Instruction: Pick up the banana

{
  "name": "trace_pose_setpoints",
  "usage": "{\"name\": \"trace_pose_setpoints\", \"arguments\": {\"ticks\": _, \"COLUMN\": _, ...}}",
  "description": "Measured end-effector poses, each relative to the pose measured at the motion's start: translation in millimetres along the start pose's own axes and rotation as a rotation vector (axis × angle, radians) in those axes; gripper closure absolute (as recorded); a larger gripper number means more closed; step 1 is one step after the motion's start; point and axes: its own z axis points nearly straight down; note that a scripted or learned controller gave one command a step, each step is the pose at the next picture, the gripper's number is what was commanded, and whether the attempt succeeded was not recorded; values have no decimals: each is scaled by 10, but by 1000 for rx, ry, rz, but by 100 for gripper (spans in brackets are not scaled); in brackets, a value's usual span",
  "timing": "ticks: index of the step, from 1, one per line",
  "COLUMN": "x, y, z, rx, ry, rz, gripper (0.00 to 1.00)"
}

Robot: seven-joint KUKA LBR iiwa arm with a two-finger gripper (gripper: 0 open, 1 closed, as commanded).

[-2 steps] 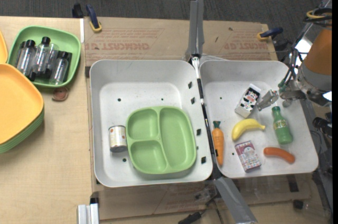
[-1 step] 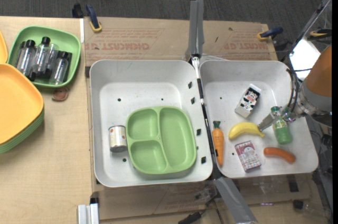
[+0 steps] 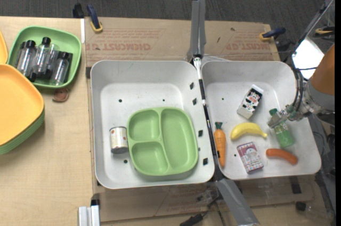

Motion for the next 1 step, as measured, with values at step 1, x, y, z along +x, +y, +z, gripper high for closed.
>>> {"name": "trace_pose_setpoints", "arguments": {"ticks": 1, "x": -265, "y": 667, "z": -90, "rx": 2, "ry": -4, "rz": 234, "gripper": 100}}
